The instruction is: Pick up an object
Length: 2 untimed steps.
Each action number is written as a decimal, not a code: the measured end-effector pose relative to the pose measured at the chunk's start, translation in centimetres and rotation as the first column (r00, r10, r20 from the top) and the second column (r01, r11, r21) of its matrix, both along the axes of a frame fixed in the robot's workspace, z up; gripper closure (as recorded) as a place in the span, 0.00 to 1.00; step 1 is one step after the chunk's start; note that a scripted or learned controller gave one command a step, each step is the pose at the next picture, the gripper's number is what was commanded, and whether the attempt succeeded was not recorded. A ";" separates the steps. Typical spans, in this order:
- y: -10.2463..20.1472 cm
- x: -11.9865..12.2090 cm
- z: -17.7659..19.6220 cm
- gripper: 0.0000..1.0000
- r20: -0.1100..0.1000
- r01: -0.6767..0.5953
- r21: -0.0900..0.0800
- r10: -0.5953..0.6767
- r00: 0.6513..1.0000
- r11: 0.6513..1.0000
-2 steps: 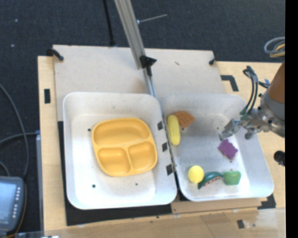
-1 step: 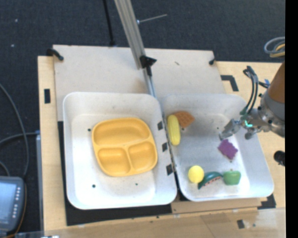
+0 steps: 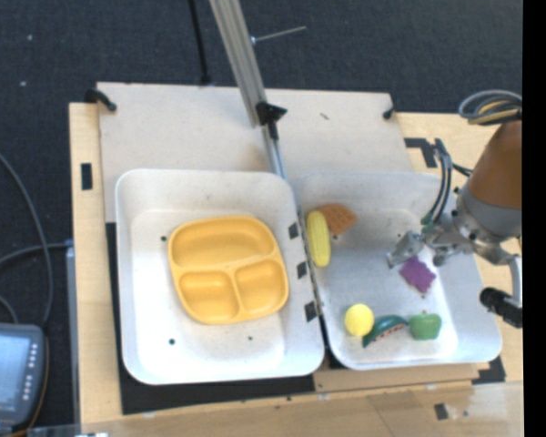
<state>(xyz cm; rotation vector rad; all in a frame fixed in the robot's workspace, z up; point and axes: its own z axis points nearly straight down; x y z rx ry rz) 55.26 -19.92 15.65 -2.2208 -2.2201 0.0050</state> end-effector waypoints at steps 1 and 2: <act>-0.1 0.0 -5.0 0.00 0.005 0.001 -0.002 -0.001 1.000 1.000; -0.2 0.1 -3.8 1.00 0.008 0.005 -0.001 -0.005 1.000 1.000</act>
